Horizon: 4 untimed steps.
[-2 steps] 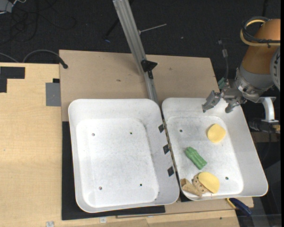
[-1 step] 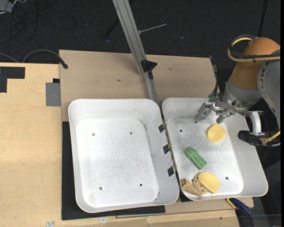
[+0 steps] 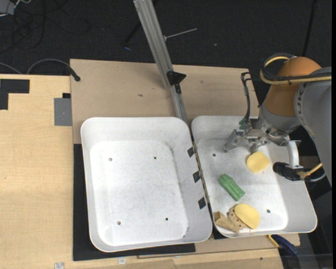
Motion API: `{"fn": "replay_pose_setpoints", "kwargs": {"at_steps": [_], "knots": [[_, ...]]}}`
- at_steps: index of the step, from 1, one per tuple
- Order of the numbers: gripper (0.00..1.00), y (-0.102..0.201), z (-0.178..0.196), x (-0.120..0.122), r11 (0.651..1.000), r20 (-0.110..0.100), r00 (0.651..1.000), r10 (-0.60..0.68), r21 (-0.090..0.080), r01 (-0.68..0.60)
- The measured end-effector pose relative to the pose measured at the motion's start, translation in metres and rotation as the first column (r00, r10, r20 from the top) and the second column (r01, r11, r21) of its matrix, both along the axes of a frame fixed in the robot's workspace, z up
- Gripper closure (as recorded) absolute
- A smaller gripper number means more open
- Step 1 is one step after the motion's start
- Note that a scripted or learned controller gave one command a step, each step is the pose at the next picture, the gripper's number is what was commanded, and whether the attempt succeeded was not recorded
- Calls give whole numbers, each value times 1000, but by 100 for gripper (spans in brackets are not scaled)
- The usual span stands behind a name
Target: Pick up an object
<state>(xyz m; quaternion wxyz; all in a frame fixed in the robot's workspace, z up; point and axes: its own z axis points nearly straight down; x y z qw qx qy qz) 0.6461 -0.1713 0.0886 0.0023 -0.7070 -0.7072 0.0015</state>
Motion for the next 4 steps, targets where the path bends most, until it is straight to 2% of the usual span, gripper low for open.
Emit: {"fn": "replay_pose_setpoints", "kwargs": {"at_steps": [1, 4], "knots": [[100, -1, 13, 1, 1000, 3, 1000, -2, -1, 2], [100, -3, 168, -8, 1000, 9, 1000, 0, -2, 0]]}}
